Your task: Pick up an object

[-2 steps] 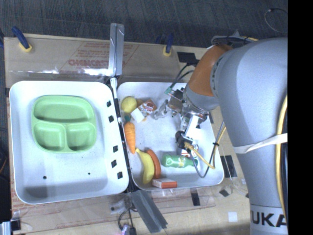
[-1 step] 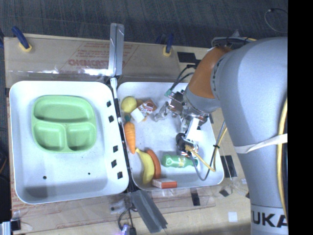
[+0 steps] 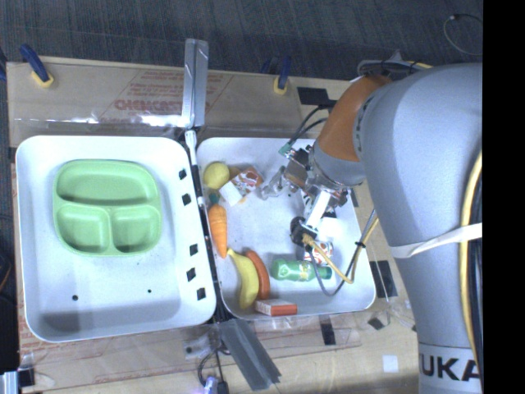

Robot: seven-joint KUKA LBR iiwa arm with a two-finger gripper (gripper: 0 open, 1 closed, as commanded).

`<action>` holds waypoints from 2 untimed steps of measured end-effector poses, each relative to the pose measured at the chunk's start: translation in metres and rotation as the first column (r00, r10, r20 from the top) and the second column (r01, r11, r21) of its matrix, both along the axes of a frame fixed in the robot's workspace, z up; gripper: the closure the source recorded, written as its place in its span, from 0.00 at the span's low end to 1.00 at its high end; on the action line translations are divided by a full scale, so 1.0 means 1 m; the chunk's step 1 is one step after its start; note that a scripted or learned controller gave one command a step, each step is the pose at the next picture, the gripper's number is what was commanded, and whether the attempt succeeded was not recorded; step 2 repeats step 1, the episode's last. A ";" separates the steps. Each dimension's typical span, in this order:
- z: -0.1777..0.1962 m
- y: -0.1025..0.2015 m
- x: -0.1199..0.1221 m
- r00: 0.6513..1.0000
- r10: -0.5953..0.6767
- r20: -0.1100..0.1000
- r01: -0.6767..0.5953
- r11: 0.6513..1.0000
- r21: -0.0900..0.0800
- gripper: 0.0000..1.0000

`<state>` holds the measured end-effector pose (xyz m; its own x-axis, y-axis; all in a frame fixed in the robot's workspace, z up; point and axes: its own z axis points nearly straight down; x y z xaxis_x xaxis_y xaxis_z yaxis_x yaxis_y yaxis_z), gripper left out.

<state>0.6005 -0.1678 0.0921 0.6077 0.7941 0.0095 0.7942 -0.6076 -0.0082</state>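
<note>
Dark carpet (image 3: 123,15) surrounds a wooden counter (image 3: 98,89) that carries two white bins side by side. The grey arm (image 3: 426,162) fills the view's right and bends over the right bin (image 3: 271,150), its orange band (image 3: 340,130) above the wrist. The left bin (image 3: 41,302) holds one thing, a green divided tray (image 3: 107,208), set toward its far edge.

Everything loose is in the right bin. A banana (image 3: 244,279) curves near the near corner by the shared wall, with a red pepper-like thing (image 3: 261,273) pressed along it. A carrot (image 3: 217,230) lies lengthwise along the shared wall. A green bottle (image 3: 291,269) rests on its side, its long axis running along the near edge. A lemon (image 3: 216,175) sits toward the far corner by the shared wall, touching a crumpled white-and-red packet (image 3: 242,183). A small orange box (image 3: 275,308) lies against the near edge.

The jaws hang low in the far half of this bin, and whether they are released or clenched cannot be told from this slant. The packet looks the likeliest target: it lies just beside the jaws, on the shared-wall side, with the lemon behind it. Its crumpled shape shows no clear long axis, so a short sideways reach seems all that is needed.
</note>
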 end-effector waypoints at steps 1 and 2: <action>-0.002 -0.003 -0.021 0.916 -0.400 -0.009 0.400 0.917 -0.010 0.00; -0.002 -0.003 -0.021 0.916 -0.400 -0.009 0.400 0.917 -0.010 0.00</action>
